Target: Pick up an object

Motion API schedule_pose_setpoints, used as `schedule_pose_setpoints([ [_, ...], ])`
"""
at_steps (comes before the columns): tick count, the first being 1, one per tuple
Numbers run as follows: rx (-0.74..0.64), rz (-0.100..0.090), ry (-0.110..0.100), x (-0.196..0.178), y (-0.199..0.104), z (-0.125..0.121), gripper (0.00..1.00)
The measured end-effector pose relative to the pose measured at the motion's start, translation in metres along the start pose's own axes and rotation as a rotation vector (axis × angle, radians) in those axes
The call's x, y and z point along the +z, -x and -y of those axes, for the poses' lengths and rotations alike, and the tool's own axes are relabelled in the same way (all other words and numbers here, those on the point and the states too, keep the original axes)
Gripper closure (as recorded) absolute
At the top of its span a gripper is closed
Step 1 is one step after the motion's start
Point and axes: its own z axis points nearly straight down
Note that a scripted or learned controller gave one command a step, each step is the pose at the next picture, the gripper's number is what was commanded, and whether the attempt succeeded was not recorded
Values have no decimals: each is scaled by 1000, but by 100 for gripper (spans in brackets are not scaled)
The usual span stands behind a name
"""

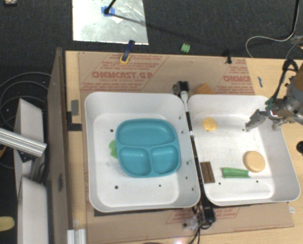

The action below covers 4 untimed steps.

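Two white bins sit side by side on the bench. The left bin [98, 136] holds a blue tray [148, 146] with three compartments, one wide at twelve o'clock and two smaller at six. A bit of green [112, 147] peeks out from under the tray's nine o'clock edge; what it is cannot be told.

The right bin [278, 182] holds four things. A small yellow piece [209, 124] lies toward eleven o'clock of the bin's floor. A tan round disc [254, 161] lies toward four o'clock, and a green stick [235, 173] lies just at the disc's seven o'clock, its end touching or almost touching the disc. A brown bar [207, 172] lies at the bin's seven o'clock, near the wall shared with the left bin, apart from the stick.

The gripper [266, 119] hangs over the right bin's two o'clock edge, on the grey arm [301, 93]. Its fingers [254, 120] stand spread apart with nothing between them. The disc is at the gripper's six o'clock, well apart from it; the yellow piece is at its nine o'clock.
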Motion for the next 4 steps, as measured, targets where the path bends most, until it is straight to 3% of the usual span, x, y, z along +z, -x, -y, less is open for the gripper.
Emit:
schedule_pose_setpoints([
  [1,6,0,-4,15,28,51,0],
  [2,2,-2,-5,122,17,52,0],
  [3,2,1,4,105,19,50,100],
  [4,-3,5,13,1,26,0,100],
])
